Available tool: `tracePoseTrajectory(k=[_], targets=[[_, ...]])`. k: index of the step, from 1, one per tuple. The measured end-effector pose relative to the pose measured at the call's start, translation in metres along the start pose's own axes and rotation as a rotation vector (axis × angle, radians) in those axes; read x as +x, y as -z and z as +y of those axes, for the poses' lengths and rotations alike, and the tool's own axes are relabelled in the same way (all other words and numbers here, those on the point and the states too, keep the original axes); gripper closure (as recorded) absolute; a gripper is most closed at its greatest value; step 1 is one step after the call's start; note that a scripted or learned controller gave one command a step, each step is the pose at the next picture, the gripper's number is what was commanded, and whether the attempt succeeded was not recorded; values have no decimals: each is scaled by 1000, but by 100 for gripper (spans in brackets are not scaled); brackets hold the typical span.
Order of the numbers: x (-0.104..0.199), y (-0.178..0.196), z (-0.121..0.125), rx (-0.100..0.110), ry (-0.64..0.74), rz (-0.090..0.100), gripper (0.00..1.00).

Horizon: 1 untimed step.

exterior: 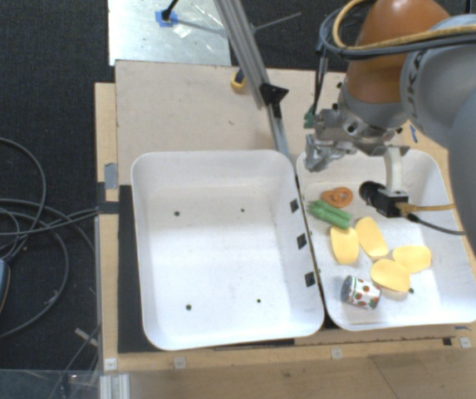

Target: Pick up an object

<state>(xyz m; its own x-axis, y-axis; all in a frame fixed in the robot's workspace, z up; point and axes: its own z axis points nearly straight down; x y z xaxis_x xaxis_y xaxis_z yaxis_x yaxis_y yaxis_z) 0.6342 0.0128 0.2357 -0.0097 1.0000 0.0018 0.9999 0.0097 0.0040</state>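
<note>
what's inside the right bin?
In the right bin: four yellow pieces, a green pod, an orange slice, a small can. The arm covers its far corner.

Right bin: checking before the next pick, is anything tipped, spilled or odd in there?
One thing: the small patterned can near the front of the right bin lies on its side. The yellow pieces, green pod and orange slice lie loose inside it; nothing spilled.
</note>
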Motion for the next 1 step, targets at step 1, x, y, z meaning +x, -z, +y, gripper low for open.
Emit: tracePoseTrajectory(k=[1], targets=[[60, -4, 23, 0, 1, 1, 100]])
